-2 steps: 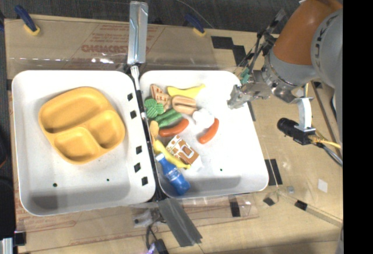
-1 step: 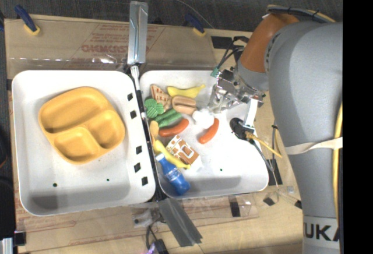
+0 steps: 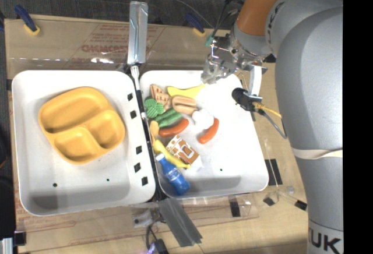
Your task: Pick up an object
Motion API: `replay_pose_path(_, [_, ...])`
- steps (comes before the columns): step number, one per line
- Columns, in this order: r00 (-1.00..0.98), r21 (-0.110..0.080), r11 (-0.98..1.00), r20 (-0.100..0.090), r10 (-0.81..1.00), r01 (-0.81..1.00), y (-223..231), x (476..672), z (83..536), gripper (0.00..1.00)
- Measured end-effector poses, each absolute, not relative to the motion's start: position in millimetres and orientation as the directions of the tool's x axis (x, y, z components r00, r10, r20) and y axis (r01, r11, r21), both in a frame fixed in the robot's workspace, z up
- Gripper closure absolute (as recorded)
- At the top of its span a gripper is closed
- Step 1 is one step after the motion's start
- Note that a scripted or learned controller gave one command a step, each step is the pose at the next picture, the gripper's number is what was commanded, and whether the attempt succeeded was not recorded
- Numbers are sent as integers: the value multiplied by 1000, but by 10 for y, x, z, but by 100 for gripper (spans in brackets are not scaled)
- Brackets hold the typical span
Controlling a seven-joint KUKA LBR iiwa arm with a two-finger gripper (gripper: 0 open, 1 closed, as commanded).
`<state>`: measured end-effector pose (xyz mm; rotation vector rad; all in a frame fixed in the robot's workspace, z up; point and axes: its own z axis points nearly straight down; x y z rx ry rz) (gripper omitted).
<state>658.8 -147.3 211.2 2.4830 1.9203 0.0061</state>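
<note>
Tool (image 3: 211, 75) poised over the far edge of the right bin (image 3: 245, 154); whether its fingers are spread or pressed together cannot be told. Toy food (image 3: 178, 124) heaped along that bin's left side. Yellow tray (image 3: 81, 124) in the left bin (image 3: 29, 148)

- I can't tell if the pincer (image 3: 211, 75) is open; it's too small.
- The toy food pile (image 3: 175, 122) overlaps, hiding parts.
- The arm (image 3: 309, 72) is cut off at the bottom edge.
</note>
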Motion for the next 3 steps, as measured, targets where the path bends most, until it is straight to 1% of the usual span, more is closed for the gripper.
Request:
replay_pose_path(1, [415,-6,-415,0,910,910,-1389,5892,913,0])
replay_pose_path(2, [705,-3,-705,0,709,709,-1328,5889,916,0])
replay_pose_path(3, [924,-8,-924,-5,383,383,-1252,5615,904,0])
